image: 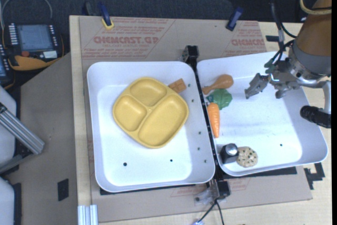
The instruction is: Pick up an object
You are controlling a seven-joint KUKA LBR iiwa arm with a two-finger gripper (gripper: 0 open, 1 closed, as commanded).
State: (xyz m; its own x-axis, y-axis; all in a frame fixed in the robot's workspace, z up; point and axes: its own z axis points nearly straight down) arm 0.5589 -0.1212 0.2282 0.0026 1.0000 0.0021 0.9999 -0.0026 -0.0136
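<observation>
Cookie (246,156) lay at near edge of right bin (295,134), beside small black-and-silver object (229,151). Carrot (213,119) sat along left wall, broccoli (219,98) and drumstick (218,83) just beyond — all toy food, likely light, rigid, a bit slick. Gripper (268,87) hovered right of them, fingers spread, pinching nothing. Carrot's midsection looked best hold — narrow, straight. Yellow divided plate (150,111) occupied left bin (105,129).
</observation>
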